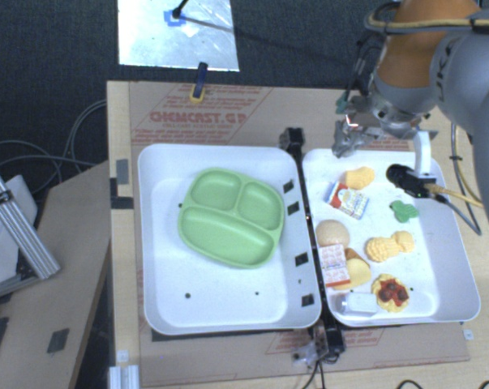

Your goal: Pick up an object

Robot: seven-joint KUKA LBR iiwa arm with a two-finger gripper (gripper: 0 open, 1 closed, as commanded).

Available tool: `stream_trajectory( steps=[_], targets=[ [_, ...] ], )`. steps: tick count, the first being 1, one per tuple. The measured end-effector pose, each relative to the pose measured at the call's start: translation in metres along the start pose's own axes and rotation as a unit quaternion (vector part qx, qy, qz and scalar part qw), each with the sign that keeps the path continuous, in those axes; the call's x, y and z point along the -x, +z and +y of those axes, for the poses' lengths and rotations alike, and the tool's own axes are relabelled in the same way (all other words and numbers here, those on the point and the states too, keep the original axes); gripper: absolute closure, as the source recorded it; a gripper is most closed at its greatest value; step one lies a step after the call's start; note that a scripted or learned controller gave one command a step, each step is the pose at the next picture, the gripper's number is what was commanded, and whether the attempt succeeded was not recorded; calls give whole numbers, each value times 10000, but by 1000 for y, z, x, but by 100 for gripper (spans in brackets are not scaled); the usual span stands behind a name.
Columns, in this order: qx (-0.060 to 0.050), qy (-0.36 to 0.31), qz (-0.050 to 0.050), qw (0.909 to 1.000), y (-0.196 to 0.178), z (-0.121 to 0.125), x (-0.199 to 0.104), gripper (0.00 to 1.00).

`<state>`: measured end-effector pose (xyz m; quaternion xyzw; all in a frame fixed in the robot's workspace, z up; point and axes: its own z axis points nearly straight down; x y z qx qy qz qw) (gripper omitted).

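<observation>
- Right bin [463, 286]: toys crowd its middle; bare floor along the right rim.
- Corn [389, 246] lies mid-bin, long axis left-right, tilted slightly.
- Gripper [351, 138] hangs over the bin's far-left corner; jaw state cannot be told.

Landmark is the divider [302, 209] between the two bins. Left of it, the left bin [159, 298] holds a compartment tray [230, 217]. Right of it, the right bin [459, 290] holds small toy foods: a carton [347, 200] just beside the divider, corn [388, 246] farther right, a pizza piece [391, 292] nearer the front. The gripper [347, 140] sits over that bin's back edge.
</observation>
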<state>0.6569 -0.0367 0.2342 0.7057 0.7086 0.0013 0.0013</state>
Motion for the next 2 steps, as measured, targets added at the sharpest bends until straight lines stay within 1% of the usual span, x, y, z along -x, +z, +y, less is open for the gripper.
stream_trajectory(
  steps=[1, 2],
  targets=[
    [-6, -7, -1, 10000, 0, -2, -2, 100],
    [-12, -6, -4, 10000, 20, 1, -2, 100]
  ],
)
